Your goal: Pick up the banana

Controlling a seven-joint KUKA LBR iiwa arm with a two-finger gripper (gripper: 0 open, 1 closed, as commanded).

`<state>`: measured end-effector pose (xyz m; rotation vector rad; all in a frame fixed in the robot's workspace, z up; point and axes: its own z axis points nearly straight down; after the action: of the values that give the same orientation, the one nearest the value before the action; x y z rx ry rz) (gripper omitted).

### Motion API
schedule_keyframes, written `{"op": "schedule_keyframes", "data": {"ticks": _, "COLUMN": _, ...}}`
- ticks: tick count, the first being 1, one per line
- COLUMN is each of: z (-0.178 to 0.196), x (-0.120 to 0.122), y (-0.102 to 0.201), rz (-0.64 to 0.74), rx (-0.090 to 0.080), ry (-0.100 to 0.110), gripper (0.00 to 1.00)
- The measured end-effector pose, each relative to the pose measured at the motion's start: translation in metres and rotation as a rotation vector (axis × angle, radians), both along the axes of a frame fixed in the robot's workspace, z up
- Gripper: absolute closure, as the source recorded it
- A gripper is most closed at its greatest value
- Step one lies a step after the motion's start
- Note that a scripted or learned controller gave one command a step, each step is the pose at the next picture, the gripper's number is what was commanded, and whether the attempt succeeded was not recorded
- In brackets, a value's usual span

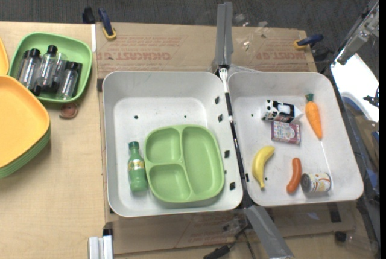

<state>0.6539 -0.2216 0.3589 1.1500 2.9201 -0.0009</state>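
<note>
The desk (60, 191) carries 2 shallow white bins side by side. The left bin (120, 95) holds a green tray (184, 162) with 3 compartments and, just beside the tray's left edge, a green bottle (137, 167) lying on its side. The right bin (338, 131) holds the banana (262, 163), which lies near the bin's front left part, close to the wall between the 2 bins. To the banana's right sits a sausage (294, 175), and beside that a small can (316, 183) on its side. Farther back lie a carrot (313, 118), a pink packet (286, 131) and a black and white toy (277, 111). On the desk's left a green dish (78, 49) holds several small bottles (48, 72), next to stacked orange plates (21, 125)
</note>
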Motion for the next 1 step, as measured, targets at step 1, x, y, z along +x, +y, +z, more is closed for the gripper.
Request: {"op": "schedule_keyframes", "data": {"ticks": 1, "z": 0.0000, "x": 0.0000, "y": 0.0000, "rz": 0.000, "rx": 0.000, "ry": 0.000, "gripper": 0.00}}
